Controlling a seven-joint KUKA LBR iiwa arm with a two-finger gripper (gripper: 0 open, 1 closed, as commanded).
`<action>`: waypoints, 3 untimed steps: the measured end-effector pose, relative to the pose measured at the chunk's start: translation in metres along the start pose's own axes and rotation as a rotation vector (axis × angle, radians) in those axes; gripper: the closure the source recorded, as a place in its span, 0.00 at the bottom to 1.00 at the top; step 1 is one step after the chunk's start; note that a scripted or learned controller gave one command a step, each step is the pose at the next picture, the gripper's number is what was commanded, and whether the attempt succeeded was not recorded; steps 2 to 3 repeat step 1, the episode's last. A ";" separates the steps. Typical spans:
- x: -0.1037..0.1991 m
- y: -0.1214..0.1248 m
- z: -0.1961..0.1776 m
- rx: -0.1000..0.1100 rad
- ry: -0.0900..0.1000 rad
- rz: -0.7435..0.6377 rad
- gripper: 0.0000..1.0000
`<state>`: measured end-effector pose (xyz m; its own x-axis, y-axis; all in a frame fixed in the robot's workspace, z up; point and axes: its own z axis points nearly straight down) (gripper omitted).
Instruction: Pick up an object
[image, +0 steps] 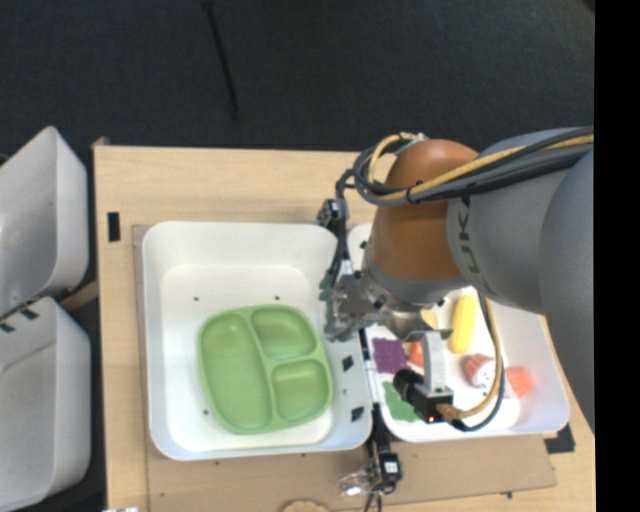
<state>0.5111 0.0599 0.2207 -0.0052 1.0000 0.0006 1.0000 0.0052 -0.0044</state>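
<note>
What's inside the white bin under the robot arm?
In the right bin: a yellow piece, purple piece, orange block and green bit. The arm covers the rest.

Both bins were white; the tray light green. Yellow item, purple piece, orange bits, green piece. Arm grey w/ orange band.

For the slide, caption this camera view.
Arm over right bin of small items; green tray in left bin.
</note>
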 end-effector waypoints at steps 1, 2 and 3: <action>0.016 -0.022 -0.012 0.000 0.000 0.000 1.00; 0.016 -0.022 -0.012 0.000 0.000 0.000 1.00; 0.016 -0.022 -0.012 0.000 0.000 0.000 1.00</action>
